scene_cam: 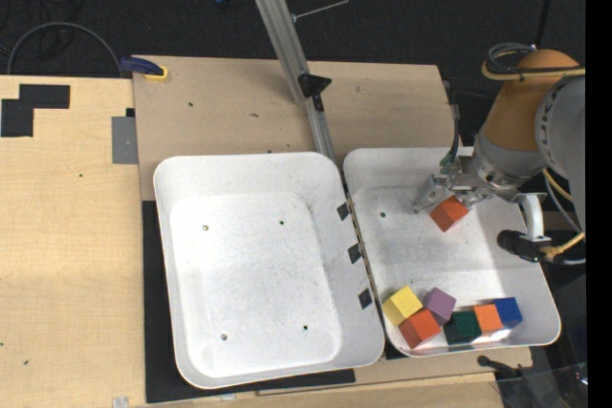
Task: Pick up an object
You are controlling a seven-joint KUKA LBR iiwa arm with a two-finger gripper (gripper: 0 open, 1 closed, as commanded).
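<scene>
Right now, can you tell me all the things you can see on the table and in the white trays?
White bins: 2, side by side; left bin, right bin.
Cubes at the right bin's near edge: 6; yellow, purple, red, green, orange, blue.
Red-orange cube: 1, right bin, at the gripper's tip.
Metal rail: 1, silver, slanting behind the bins.
Arm: 1, grey with orange band, from the right.
Gripper: 1, over the right bin.

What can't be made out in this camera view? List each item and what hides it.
- Gripper: too small to tell whether its fingers clasp the orange-red block below it or only hang over it.
- Green block: partly covered by the neighbouring orange block.
- Arm: its base is cut off by the right edge.
- Right bin: its near rim hides the blocks' bottoms.
</scene>
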